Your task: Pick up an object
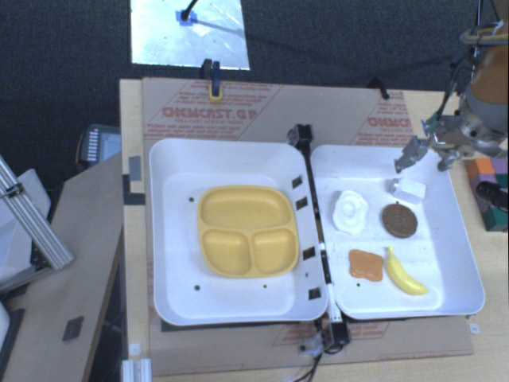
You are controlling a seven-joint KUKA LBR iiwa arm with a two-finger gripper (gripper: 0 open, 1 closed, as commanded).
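The right bin (457,237) holds several small objects: a white fried-egg piece (350,212), a brown round cookie (399,220), an orange piece (367,264), a yellow banana (405,274) and a small white block (409,189). My gripper (427,157) hangs over the bin's far right corner, just beyond the white block. Its fingers are spread open with nothing between them.
The left bin (171,213) carries a yellow divided plate (242,231). A black hinge strip (312,229) runs between the bins. Coloured blocks (489,189) sit outside the right bin's right edge, and a grey metal sheet (189,24) lies beyond the bench.
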